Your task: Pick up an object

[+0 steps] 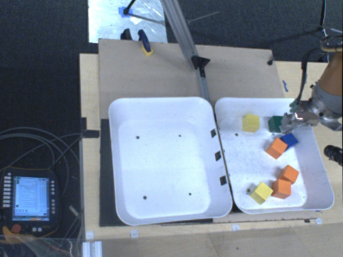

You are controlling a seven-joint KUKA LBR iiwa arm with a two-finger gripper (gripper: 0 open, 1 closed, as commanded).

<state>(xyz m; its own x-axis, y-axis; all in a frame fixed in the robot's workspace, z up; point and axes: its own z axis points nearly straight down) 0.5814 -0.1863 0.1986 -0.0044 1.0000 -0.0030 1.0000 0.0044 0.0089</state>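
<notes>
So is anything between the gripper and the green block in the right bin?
Nothing visible. The gripper sits right beside the green block at the bin's far side, with no other block between them. The blue block and an orange block lie just nearer the camera, off that line.

**Colours of the bench, bins and blocks**

Two shallow white plastic bins, left (166,159) and right (316,170), lie on a pale tan bench top (230,68) against dark charcoal carpet (43,47). In the right bin: a pale yellow cube (250,123) at upper left; a dark green block (275,123) beside it; a blue cube (289,140) touching an orange cube (276,148) at centre; two further orange cubes (289,173) (281,188) and a yellow cube (262,192) toward the lower edge. The grey metal gripper (293,119) shows at frame right. A black handheld pendant (31,199) with a light blue-white screen sits at lower left.
</notes>
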